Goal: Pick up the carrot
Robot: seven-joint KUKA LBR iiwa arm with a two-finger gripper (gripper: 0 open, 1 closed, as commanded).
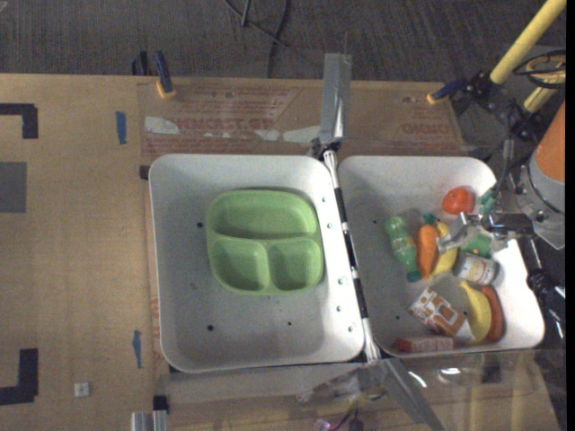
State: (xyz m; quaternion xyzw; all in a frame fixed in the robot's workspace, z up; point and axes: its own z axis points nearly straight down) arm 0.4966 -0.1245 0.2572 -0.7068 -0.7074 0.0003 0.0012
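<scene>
The carrot [428,250] is orange with a small green top and lies lengthwise in the middle of the right bin [386,182]. A green bottle [400,242] lies on its left and a yellow piece [446,260] on its right. My gripper [461,233] reaches in from the right and sits low over the bin, just right of the carrot's upper end. Its tip is close to the carrot, and I cannot make out contact. I see nothing held in it.
Around the gripper lie a red-orange tomato [457,199], a small jar [474,268], a carton [435,310], a banana [476,312] and a red box [424,342]. The left bin [180,312] holds a green divided plate [264,241].
</scene>
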